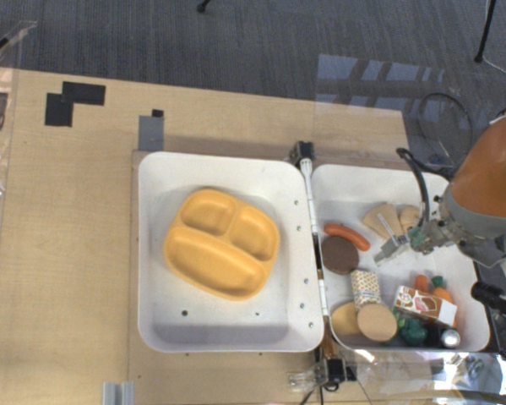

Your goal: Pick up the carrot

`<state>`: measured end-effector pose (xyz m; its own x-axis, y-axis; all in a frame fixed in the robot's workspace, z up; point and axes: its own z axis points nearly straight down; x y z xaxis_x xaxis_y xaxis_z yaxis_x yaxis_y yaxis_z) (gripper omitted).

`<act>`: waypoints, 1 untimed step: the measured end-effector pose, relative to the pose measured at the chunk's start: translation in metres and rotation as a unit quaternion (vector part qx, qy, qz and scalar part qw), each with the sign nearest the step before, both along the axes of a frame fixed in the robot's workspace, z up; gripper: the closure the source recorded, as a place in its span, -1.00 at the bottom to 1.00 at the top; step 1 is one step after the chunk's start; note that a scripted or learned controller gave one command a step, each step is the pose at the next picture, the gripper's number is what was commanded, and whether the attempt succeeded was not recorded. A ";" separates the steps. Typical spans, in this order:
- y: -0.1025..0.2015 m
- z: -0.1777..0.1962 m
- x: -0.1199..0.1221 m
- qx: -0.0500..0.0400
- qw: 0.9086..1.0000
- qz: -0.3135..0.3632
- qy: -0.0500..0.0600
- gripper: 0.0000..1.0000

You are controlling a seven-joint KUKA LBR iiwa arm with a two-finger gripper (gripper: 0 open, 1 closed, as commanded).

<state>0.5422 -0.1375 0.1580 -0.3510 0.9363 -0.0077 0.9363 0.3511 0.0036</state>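
- The grey two-finger pincer (392,247) hangs over the right white bin (338,187), its metal fingers parted a little and slanting down to the left — nothing sits between them.
- The small orange carrot with a green top (432,286) lies down and to the right of the pincer, near but not touching.
- Its long axis cannot be made out; it is too small, tucked against a red-and-white carton (425,305).
- Judged from here, the pincer must shift back toward the arm's side and lower.
- Further off: a reddish sausage (346,235), a brown disc (340,255), and a yellow divided plate (222,242) in the left bin.
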 end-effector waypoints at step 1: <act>-0.071 0.022 -0.012 -0.001 0.998 0.060 -0.002 -1.00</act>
<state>0.5304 -0.2089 0.1801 -0.4598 0.8879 -0.0112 0.8879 0.4599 0.0063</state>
